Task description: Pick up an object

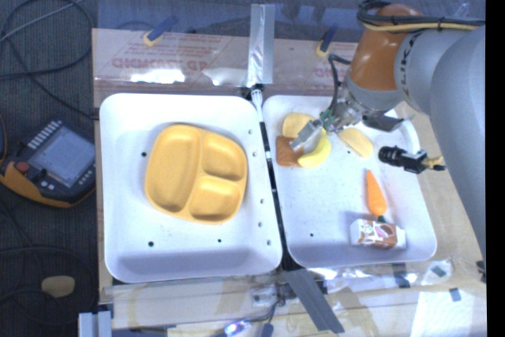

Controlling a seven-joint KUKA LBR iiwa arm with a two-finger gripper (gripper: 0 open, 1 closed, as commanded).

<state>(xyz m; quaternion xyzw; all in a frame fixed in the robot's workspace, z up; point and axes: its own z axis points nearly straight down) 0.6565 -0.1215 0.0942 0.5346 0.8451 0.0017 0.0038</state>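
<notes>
Nearest us in the right bin [418,245] lie a small carton [377,234] and a carrot [375,192]. Farther back, our end effector [309,138] sits low over yellow toy food [309,147], touching it, angled down-left; we cannot tell its opening or hold.

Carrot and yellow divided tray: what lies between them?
In the camera view, bare white floor of the right bin, then the two bins' adjoining rims, separate the carrot from the yellow divided tray.
</notes>
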